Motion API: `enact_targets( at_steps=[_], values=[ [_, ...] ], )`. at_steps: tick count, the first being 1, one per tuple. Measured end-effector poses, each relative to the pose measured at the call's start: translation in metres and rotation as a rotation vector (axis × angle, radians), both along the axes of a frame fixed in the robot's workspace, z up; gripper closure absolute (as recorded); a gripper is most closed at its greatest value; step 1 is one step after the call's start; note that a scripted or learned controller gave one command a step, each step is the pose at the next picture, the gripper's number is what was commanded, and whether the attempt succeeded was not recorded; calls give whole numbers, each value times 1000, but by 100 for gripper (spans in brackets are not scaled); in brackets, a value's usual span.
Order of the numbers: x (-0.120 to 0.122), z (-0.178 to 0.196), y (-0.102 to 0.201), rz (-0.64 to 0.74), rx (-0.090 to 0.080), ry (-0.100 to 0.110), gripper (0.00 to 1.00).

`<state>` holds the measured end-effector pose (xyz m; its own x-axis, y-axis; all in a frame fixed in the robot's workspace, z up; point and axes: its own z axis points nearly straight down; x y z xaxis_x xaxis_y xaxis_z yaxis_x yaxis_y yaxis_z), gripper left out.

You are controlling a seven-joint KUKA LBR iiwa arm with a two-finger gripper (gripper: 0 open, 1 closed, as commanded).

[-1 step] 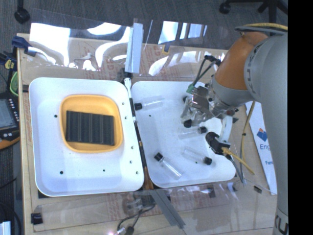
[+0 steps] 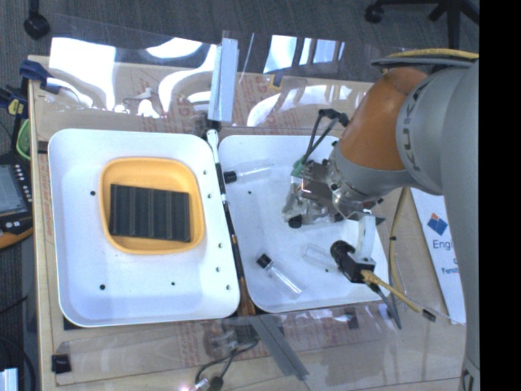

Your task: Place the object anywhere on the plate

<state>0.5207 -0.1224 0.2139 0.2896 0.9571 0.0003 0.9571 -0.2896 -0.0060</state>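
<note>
Object looks like a small clear vial with a black cap (image 2: 277, 274), lying flat in the right bin (image 2: 269, 300), toward that bin's near-left corner, cap pointing at the left wall. Another clear vial (image 2: 248, 172) is lying near the right bin's far-left corner, and a faint clear piece (image 2: 314, 256) is sitting mid-bin, apart from both.

Plate (image 2: 152, 204) is yellow-rimmed with a dark ribbed centre, sitting in the middle of the left bin (image 2: 73, 283), well apart from the capped vial, with the bins' shared walls between them.

Both white bins are lying side by side on the bench (image 2: 49, 108), which is showing glare along its far edge. Grey carpet (image 2: 163, 6) and chair casters are showing beyond the bench's far edge; a handheld device (image 2: 12, 194) is hanging off the bench's left edge; a white paper sheet (image 2: 440, 243) is lying at the right edge.

Arm is reaching in from the right, orange band (image 2: 378, 129) above the wrist, gripper (image 2: 305, 210) hanging over the right bin's middle, away from the capped vial. Jaws: cannot tell released or clenched, tips are blurring into the hardware.
</note>
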Motion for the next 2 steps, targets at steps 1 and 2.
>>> enact_targets(
  at_steps=[1, 2],
  values=[
    [-25, 18, 47, 253, 1, 1, 100],
    [43, 4, 63, 541, 0, -4, 100]
  ],
)
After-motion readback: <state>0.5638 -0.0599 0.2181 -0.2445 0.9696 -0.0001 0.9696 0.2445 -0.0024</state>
